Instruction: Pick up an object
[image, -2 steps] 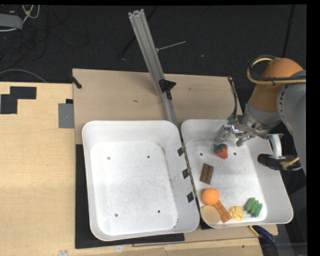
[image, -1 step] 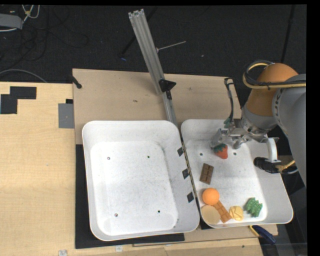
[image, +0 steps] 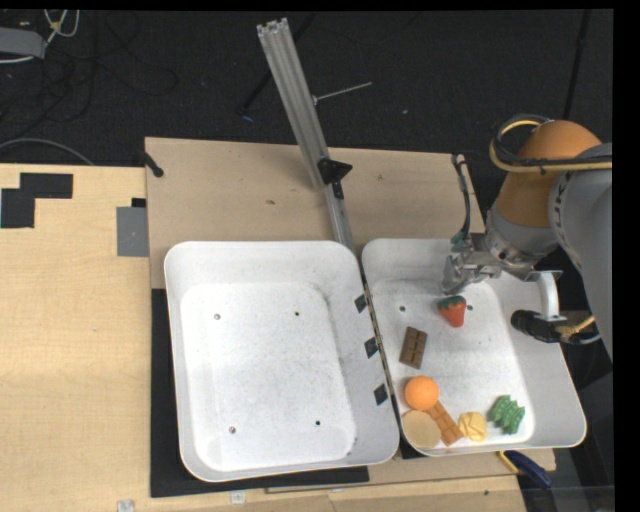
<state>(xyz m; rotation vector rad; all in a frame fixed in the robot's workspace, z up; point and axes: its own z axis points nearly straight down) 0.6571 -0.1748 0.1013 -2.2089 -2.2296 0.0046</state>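
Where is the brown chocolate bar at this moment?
In the camera view, the chocolate bar lies in the right bin, near its left wall, above the orange ball and below-left of the red strawberry.

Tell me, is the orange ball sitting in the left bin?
No, the orange ball lies in the right bin, near its front edge.

Even overhead light, moderately bright. The white bins (image: 262, 350) were near blown-out, little surface detail. Soft short shadows fell under the small items in the right bin. The dark floor (image: 150, 70) at top was underexposed. Overall slightly soft, low resolution, mild grain.
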